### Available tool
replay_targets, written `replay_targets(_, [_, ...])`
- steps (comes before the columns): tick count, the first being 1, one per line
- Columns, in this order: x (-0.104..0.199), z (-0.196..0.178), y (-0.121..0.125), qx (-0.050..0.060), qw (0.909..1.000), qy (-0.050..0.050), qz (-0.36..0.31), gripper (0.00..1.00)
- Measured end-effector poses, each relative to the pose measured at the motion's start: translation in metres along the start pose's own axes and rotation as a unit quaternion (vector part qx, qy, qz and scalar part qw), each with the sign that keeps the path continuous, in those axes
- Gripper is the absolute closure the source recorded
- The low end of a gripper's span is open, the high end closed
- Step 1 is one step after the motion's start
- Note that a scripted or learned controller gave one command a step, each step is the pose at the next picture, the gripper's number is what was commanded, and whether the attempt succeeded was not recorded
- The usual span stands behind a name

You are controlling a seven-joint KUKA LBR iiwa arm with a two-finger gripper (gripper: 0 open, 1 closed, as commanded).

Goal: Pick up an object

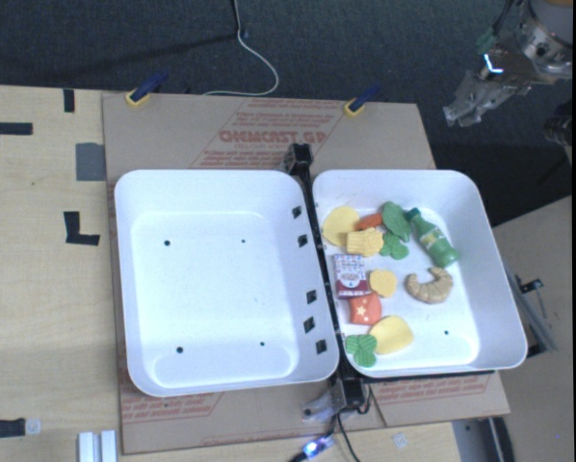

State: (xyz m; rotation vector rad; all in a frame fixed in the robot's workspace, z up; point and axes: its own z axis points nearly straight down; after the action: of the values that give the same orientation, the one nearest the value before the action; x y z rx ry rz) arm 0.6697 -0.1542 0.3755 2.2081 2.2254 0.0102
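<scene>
Saw, nearest, a yellow toy (392, 333) touching a green one (362, 349) by the front rim of the right bin (500, 287). Found the rest crowded along that bin's left wall: a red block (365, 308), a small packet (351, 274), a tan pastry (429, 285) with bare floor to its right. Judged the green bottle (431, 237) the likeliest pick, its long axis slanting from far-left to near-right, leafy greens (396, 227) touching its far-left end. Noted the left bin (211, 287) alongside. Spotted the gripper (476, 94) farthest back, outside the right bin's far right corner, the bottle nearer and leftward; could not tell how wide it stood, and saw nothing held.
</scene>
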Motion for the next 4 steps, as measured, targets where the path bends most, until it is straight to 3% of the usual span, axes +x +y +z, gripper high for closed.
replay_targets(1, [0.025, -0.079, 0.000, 0.000, 1.0000, -0.001, 0.002, 1.00])
replay_targets(3, [0.088, -0.162, -0.002, 0.002, 1.0000, 0.000, 0.002, 1.00])
replay_targets(4, [0.098, -0.159, 0.001, 0.004, 1.0000, 0.000, 0.004, 1.00])
